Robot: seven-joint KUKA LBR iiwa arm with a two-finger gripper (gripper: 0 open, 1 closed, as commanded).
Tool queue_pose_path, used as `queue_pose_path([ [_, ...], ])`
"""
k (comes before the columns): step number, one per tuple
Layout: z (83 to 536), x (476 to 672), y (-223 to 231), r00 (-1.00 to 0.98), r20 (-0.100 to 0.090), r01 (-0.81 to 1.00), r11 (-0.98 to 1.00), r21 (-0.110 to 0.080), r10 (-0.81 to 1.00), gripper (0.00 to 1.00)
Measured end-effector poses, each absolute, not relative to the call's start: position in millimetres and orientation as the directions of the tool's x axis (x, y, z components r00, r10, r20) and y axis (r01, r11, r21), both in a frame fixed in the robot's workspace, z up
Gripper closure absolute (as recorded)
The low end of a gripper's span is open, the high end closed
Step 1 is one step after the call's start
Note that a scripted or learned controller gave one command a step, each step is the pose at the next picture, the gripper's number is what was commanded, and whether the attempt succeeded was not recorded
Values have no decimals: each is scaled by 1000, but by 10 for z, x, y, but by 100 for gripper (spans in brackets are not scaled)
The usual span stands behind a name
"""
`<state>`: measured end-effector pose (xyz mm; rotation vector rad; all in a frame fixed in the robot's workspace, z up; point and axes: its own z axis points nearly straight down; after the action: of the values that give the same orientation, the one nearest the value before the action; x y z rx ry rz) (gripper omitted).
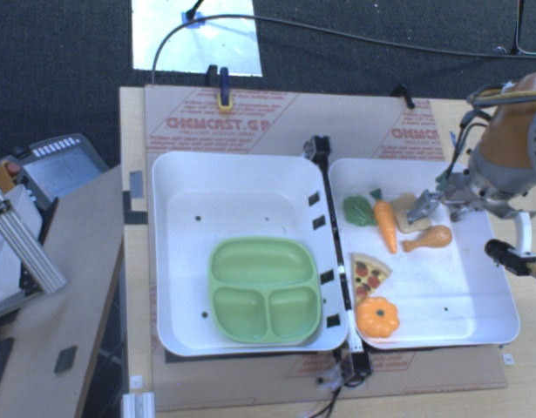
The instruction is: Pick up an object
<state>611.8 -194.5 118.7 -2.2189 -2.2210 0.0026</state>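
The right bin point(485, 312) holds several toy foods. An orange carrot point(386, 225) lies beside a green leafy piece point(359, 210) at the bin's far left. A tan drumstick point(429, 238) lies just right of the carrot. A pizza slice point(369, 274) and an orange pumpkin point(377, 317) sit nearer the front left corner. My gripper point(424, 206) hangs low over the far middle of this bin, right above a pale tan piece point(405, 217) between the carrot and the drumstick. I see nothing lifted off the bin floor.
The left bin point(189, 190) holds a green divided plate point(266, 290) at its front. A black divider point(330, 242) with clips runs between the bins. The arm's grey and orange wrist point(512, 146) stands over the right bin's far right corner.
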Motion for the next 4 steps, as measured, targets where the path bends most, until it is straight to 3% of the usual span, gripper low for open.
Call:
queue_pose_path([
  [1, 1338, 6141, -1950, -2, -2, 1000, 2, 5, 1000, 100],
  [4, 2948, 6190, -1981, -6, -3, 1000, 6, 8, 1000, 100],
])
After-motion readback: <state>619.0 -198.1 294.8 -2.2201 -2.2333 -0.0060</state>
